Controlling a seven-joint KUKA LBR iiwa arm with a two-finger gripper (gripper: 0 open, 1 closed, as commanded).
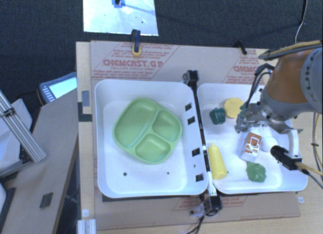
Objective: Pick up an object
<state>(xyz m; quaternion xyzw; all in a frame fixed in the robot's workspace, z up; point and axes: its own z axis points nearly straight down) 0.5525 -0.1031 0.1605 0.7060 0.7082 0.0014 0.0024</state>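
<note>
My gripper (246, 122) hangs low over the right bin (292, 180), and from this slanted view I cannot tell how my jaws stand, since dark metal and cables blur together there. Just beside me, toward the near rim, lies a small white carton with orange print (252, 146), tilted, and I cannot tell whether I touch it. Just behind me sits a round yellow piece (233, 107), and beside that a dark green pepper-shaped toy (217, 115). A green leafy lump (256, 172) lies near the bin's front, and a yellow bottle (217, 161) rests along the divider between the bins. A black fitting (282, 157) juts out by my wrist, and my own arm hides the bin's far right corner. The left bin (111, 177) holds a light green sectioned tray (147, 130), well apart from me. Bare white floor shows between the bottle and the carton.
</note>
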